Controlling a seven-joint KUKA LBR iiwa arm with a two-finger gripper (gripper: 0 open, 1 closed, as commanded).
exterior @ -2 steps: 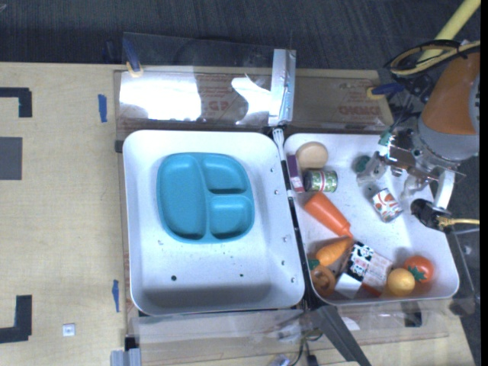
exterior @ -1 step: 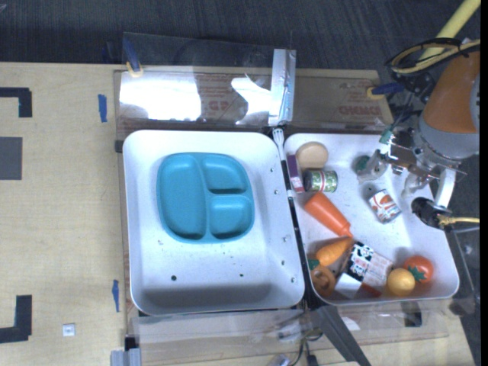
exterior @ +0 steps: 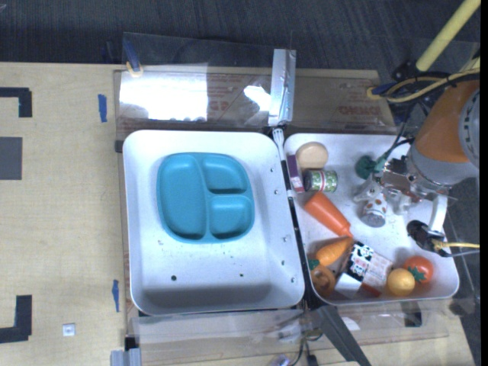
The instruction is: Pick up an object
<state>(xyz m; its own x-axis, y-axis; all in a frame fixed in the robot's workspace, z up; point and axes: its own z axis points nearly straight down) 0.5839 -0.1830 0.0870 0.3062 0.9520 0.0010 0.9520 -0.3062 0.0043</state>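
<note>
You are watching the hand (exterior: 379, 194) hovering over the right white bin (exterior: 450, 284), upper right of frame; I cannot tell its state. Nothing is chosen yet. The long orange carrot (exterior: 328, 213), green can (exterior: 321, 180) and yellow lemon (exterior: 401, 281) are crowding together, risking a glancing miss. The blue divided tray (exterior: 204, 195) is sitting in the left bin (exterior: 145, 273).

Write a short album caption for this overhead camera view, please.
Robot arm's gripper lowered into the right bin among toy foods, while a blue divided tray sits in the left bin.
</note>
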